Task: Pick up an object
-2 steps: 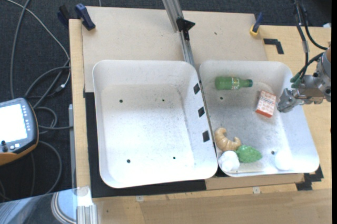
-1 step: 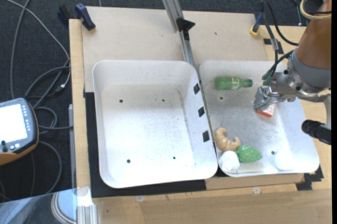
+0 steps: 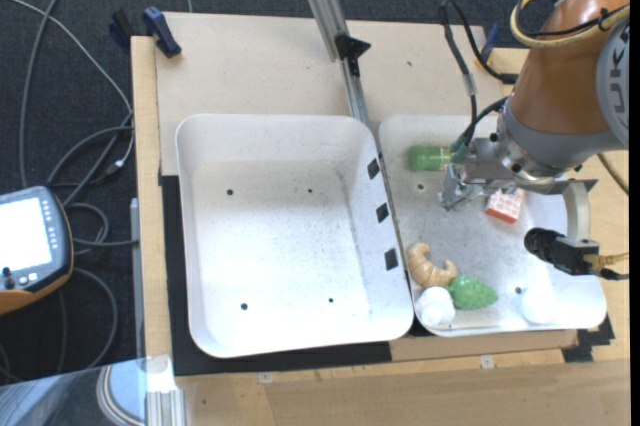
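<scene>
The gripper (image 3: 458, 194) hangs low over the right bin (image 3: 560, 322), its metal fingers pointing down at bare bin floor near the bin's far end. The view does not settle whether it is open or shut; nothing shows in its grasp.

Several candidates lie around it. Closest on its far side, just beside the tip, lies a green bottle-shaped object (image 3: 430, 157) on its side. Just to the arm side of the tip sits a small red-and-white block (image 3: 505, 204), partly under the wrist. Toward the near rim, well apart from the tip, lie a tan croissant-shaped piece (image 3: 430, 265), a green lumpy toy (image 3: 472, 293) and a white ball (image 3: 435, 305), crowded together. Another white round thing (image 3: 541, 305) sits in the near corner.

The step in hand looks like choosing and closing on one object. To do it well, I judge the tool should centre over a single item, not the gap between two. The green bottle-shaped object is the cleanest choice: it lies alone, so straddle its narrow width across the long axis. The crowded trio risks a pinch on two things at once.
</scene>
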